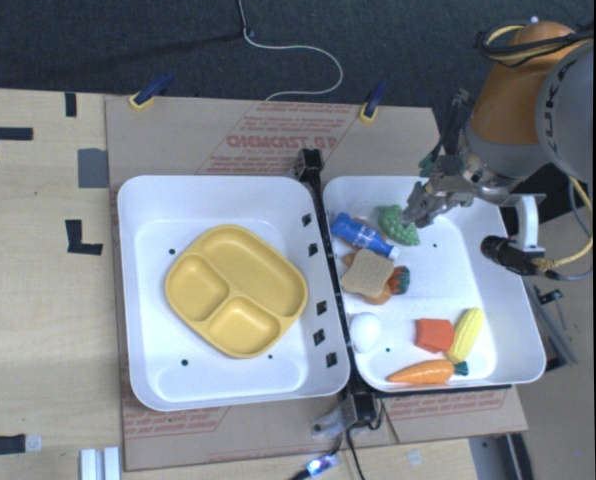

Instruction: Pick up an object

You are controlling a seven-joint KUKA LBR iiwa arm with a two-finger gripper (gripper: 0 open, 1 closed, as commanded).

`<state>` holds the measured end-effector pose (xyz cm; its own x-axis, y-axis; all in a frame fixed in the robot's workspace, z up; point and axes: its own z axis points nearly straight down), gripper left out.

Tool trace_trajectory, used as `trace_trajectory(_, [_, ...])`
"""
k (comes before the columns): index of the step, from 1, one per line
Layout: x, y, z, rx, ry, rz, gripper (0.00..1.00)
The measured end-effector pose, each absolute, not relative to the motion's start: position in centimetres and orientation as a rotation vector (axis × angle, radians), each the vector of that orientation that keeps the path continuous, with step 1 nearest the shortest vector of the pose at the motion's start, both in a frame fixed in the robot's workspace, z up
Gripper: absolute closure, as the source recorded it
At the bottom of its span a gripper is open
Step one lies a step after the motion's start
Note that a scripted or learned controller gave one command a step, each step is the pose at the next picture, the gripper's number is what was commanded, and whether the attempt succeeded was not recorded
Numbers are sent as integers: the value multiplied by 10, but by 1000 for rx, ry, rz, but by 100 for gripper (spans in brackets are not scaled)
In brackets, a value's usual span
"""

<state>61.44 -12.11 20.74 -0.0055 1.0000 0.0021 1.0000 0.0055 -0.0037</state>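
You see two shallow white plastic bins side by side on a cardboard-covered bench. Left bin point(138, 268): holds one yellow plastic tray w/ three compartments point(236, 290), lying flat, near centre. Right bin point(498, 308): holds the small items. Far-left part, a blue plastic bottle w/ white label point(361, 234) lies on its side; just beside it, toward the far wall, sits a green leafy toy vegetable point(398, 224). Below the bottle, a tan toy bread slice point(368, 275) touches a small red-and-green toy piece point(399, 279) on its right. Near edge: a white egg-shaped toy point(364, 328) at left, an orange-red block point(434, 334) mid, a yellow toy corn cob point(465, 332) just right of the block, an orange toy carrot point(421, 372) lying along the near wall. The two-finger gripper point(420, 208) comes in from the right on the grey arm w/ orange band point(513, 88); its tip is low over the far part of the right bin, right at the green vegetable's upper-right edge. Whether it touches or pinches the vegetable: can't tell, and finger spacing isn't readable at this res.
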Motion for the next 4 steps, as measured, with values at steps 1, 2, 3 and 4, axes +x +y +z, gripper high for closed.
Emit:
trace_trajectory(1, [597, -67, 202, -2212, -2225, 2, 100])
trace_trajectory(2, [570, -14, 200, -2212, -2224, 3, 100])
trace_trajectory(3, [549, 29, 202, -2212, -2224, 3, 100])
trace_trajectory(4, [531, 77, 210, -2211, -2226, 3, 100])
